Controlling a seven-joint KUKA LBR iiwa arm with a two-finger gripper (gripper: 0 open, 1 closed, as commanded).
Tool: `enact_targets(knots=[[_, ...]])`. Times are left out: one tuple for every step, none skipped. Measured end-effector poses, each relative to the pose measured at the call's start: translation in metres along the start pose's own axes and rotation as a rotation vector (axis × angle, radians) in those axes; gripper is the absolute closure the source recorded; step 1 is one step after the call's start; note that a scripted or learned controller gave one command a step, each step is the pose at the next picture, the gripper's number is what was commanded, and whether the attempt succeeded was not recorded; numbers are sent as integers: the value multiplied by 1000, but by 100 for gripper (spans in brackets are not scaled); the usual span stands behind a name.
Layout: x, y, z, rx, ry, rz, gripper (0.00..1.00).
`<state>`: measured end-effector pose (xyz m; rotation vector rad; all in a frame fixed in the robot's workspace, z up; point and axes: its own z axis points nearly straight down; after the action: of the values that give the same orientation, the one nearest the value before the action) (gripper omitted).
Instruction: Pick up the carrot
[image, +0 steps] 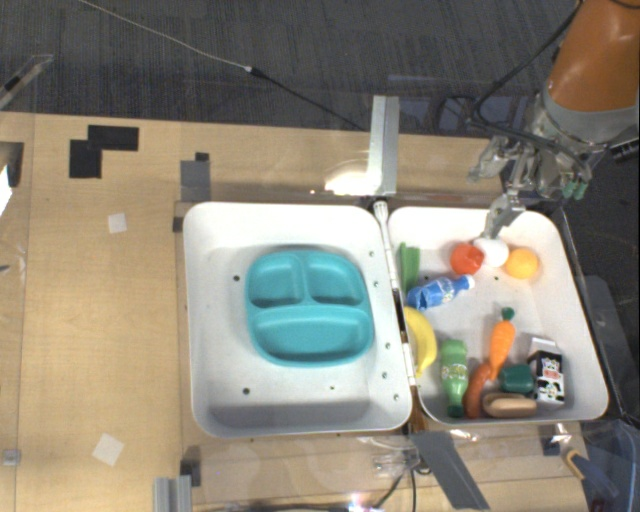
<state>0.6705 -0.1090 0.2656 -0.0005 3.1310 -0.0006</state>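
Note:
The carrot (501, 340), orange with a small green top, lies nearly upright in the right bin (572, 300), in its lower right part among other toy foods. My gripper (501, 220) hangs over the bin's upper edge, well above the carrot in the view and just above a white object (491, 252). Nothing is visibly held by it. The arm with its orange band (595, 55) comes in from the upper right.
Near the gripper lie a red tomato (465, 259) and an orange fruit (522, 263). A blue bottle (440, 291), banana (424, 340), green bottle (454, 366), sausage (509, 405) and small carton (546, 375) crowd around the carrot. The left bin (215, 300) holds a teal divided plate (305, 305).

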Motion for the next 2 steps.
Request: enact_targets(knots=[[72,-29,80,0,7,-14,0],[122,-57,175,2,-4,-337,0]])
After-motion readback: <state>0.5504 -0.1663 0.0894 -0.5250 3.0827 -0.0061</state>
